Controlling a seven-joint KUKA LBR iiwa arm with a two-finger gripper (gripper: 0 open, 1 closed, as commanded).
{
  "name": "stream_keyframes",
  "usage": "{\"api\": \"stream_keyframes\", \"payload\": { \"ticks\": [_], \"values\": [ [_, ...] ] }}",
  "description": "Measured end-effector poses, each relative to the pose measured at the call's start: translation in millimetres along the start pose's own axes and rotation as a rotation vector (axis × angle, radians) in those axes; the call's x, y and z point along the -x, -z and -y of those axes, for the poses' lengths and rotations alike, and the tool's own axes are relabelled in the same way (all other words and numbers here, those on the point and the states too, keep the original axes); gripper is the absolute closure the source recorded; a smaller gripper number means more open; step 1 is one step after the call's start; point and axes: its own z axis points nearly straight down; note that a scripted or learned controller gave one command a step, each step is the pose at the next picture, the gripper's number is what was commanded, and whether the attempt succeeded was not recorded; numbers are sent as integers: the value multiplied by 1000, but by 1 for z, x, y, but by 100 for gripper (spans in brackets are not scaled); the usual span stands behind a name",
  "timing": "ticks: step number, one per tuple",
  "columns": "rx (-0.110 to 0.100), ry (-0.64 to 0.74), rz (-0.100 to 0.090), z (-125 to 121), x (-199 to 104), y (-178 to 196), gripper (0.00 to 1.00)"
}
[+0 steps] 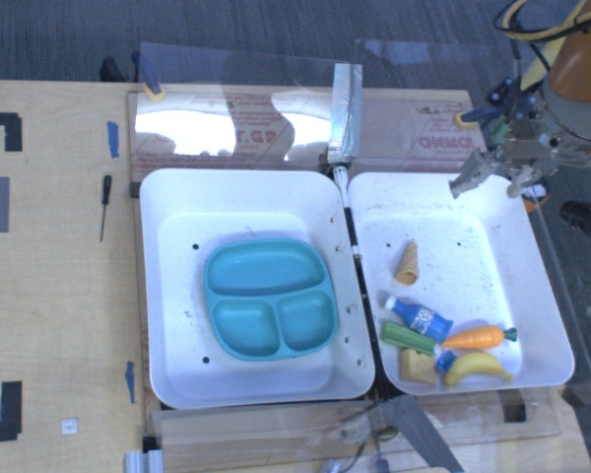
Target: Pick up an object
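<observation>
While the gripper (492, 176) hangs over the far right corner of the right bin (542, 264), its two grey fingers stand spread apart with nothing between them. We see the arm (571, 77) come in from the right, its orange band above the wrist and yellow-and-black cabling looped above it.

We find the objects crowded toward the near edge of the right bin: a blue bottle (421, 316) with a white label, a green stalk-shaped piece (407, 336) just beside it, an orange carrot (475, 338) with a green tip, a yellow banana (479, 367) touching the carrot's underside, and a tan block (415, 365) next to the banana. A tan cone (406, 262) lies alone near the middle, well apart from the cluster, with open floor on all sides. The far half of this bin is bare, its white floor dusted with dark specks.

We see the left bin (167, 264) holding a smooth teal divided tray (269, 297) with rounded corners and three compartments, sitting centrally with a margin of white around it. Both bins look like glossy moulded plastic with rounded rims, meeting along a dark seam.
</observation>
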Motion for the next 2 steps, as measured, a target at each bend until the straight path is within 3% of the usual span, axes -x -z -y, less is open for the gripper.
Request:
{"api": "stream_keyframes", "payload": {
  "ticks": [1, 2],
  "values": [
    [-9, 99, -2, 66, -48, -127, 0],
    [4, -15, -1, 48, -40, -177, 0]
  ]
}}
